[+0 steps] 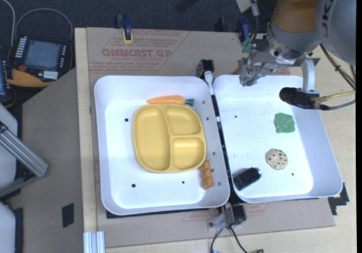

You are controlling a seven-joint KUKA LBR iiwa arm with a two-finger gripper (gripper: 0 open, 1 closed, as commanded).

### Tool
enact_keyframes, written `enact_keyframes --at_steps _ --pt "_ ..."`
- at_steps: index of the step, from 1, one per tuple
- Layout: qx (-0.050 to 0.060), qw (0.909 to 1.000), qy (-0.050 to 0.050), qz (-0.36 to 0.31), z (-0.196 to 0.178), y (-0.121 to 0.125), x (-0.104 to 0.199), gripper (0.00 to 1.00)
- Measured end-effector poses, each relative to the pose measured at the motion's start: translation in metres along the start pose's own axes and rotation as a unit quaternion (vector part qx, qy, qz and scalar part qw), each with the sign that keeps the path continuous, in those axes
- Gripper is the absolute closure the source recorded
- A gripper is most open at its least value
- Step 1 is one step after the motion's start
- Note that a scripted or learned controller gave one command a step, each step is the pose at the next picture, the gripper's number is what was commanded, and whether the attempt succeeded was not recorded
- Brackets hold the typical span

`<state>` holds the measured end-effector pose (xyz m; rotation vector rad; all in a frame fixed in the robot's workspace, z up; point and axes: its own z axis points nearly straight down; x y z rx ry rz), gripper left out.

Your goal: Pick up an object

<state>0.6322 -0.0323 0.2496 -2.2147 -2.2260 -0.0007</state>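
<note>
Gripper first: in the camera view it hangs at the far edge of the right bin, near that bin's far-left corner, under the grey arm with its orange band. Its two fingers point down and lie close together, with at most a narrow gap, and nothing shows between them. They look to be above the bin floor, though the slanted view does not settle whether the tips touch it.

By my reading, the task is barely begun. No object has been lifted, and the fingers are not over any of the loose things, so the reach, the closing and the lift are all still to come.

Counting against the right bin: three things lie in it. One green piece sits toward its right side, one round speckled cookie lies nearer the front from that, and one small black block rests by its front-left corner. All three are well apart from the fingers; the green piece is the nearest.

To the left of the right bin stands one more bin, making two bins. It holds one yellow divided plate with three compartments, one carrot touching the plate's far rim, and one small brown piece just beside its front-right corner.
</note>
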Motion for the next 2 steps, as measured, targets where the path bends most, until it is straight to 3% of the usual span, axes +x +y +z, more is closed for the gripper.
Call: enact_keyframes --at_steps 2 --pt "0.002 1.0000 0.000 0.000 0.015 -0.007 0.092 1.00"
